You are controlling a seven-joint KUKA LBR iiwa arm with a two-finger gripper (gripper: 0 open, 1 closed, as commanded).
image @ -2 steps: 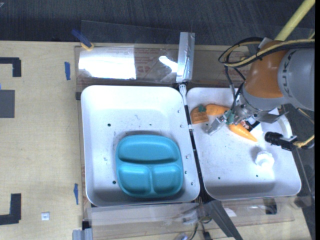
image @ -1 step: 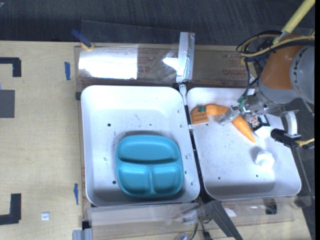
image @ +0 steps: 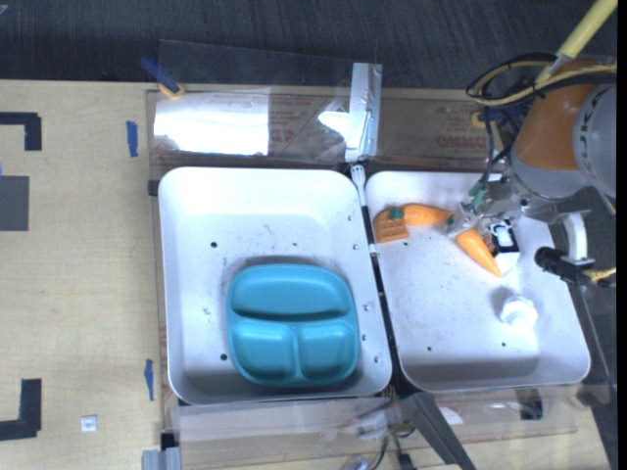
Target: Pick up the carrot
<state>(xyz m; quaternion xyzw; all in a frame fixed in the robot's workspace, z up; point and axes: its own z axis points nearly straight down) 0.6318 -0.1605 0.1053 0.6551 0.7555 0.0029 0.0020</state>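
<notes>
Partly hidden: end effector (image: 487, 207), grip state impossible to tell
Carrot (image: 477, 249): touching end effector, right bin (image: 441, 351)
Arm (image: 558, 130): cut off at right

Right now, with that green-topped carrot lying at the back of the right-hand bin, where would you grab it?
Probably across the middle of the carrot, coming straight down from above, with the gripper closing front to back. It lies flat and lengthwise left to right, so that is its narrow width. I would stay off its green end, where an orange block sits close by.
</notes>
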